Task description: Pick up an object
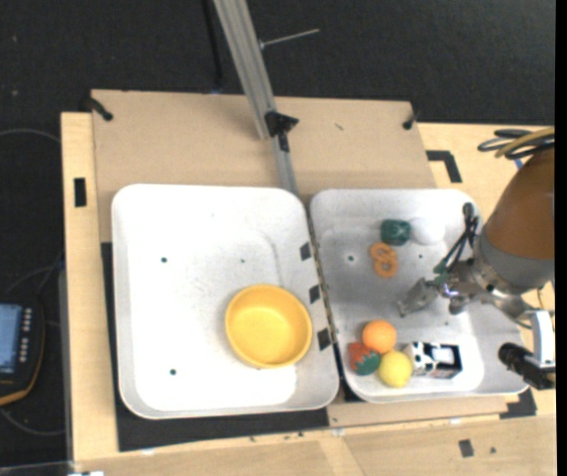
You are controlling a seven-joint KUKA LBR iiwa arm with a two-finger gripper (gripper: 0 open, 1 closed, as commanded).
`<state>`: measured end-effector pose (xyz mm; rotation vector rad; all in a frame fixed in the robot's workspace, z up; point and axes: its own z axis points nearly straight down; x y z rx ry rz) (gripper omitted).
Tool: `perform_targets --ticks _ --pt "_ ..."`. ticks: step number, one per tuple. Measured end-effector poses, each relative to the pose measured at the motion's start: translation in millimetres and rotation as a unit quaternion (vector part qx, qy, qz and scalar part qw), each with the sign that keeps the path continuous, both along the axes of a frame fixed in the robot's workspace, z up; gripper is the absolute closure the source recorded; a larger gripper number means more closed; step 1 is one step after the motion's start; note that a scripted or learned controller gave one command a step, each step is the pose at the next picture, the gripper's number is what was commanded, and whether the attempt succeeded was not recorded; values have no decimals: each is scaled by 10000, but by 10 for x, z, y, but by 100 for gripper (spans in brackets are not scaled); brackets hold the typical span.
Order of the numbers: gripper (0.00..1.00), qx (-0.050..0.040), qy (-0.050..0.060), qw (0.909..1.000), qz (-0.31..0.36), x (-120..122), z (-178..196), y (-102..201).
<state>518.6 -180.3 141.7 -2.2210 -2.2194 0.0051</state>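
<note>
Jaws (414,301) hover above round, smooth orange fruit (380,336).

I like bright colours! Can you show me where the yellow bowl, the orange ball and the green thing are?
yellow bowl (267,323): camera view, on its inside bottom.
orange ball (380,336): camera view, on its rounded top.
green thing (396,231): camera view, on its middle.

Arm (521,221) seen entering from right, orange band uppermost, grey wrist below. Claw (424,297) angled down-left, held low. Fingers spread apart, nothing gripped between them.
</note>
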Motion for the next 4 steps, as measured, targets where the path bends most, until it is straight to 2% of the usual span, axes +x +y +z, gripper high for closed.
perform_targets --ticks 1,2,3,4 --pt "0 -9 -16 10000 -2 -2 -427 -16" --pt "100 -1 -45 10000 -24 17 -298 -18" --pt "100 3 -31 10000 12 20 109 -25" --pt "100 -3 -34 10000 20 3 694 22"
